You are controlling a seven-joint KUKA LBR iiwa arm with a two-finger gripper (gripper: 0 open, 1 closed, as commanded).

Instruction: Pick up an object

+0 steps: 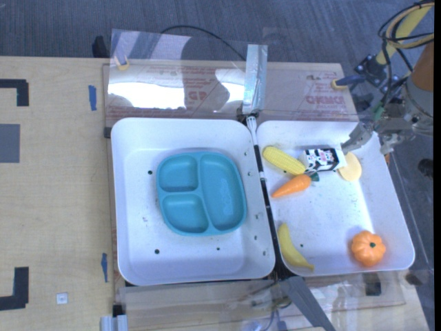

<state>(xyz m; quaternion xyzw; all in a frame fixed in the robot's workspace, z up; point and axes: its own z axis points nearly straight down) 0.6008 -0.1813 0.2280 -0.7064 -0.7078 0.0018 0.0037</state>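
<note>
The gripper hangs by the right bin's far edge; I cannot tell if its fingers are apart. The milk carton, corn and carrot are crowded, so it may bump or miss one.

Arm, right side of the view. It enters from the upper right corner, where an orange band sits at the frame's edge and yellow and black cables loop above the wrist. The wrist assembly, grey and metallic, lies just below the band, with blue fittings on its left side. From it the end effector slants down and to the left, ending in a narrow grey tip. The tip points toward the lower left. Its fingers appear as one thin grey shape, too small to tell whether they are spread or closed.
</note>
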